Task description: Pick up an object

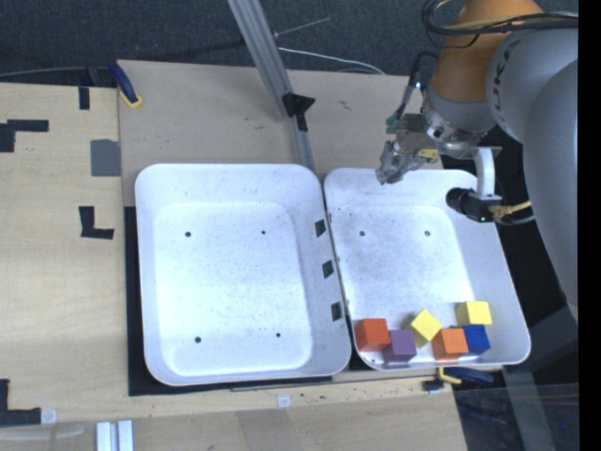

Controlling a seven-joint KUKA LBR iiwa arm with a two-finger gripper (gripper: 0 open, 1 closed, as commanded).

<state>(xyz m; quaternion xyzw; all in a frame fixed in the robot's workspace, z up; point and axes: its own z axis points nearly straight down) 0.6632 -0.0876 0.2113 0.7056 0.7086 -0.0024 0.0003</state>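
I see gripper (392,171) hanging over right bin's (488,252) far rim, carrying nothing I can see; jaws too blurred, cannot tell. Blocks (424,333) bunched at near wall, well apart — long reach ahead.

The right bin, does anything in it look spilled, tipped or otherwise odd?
Nothing looks damaged or spilled. The blocks, like the orange block and purple block, are all crowded along the near edge of the right bin, while the end effector hangs over its far rim.
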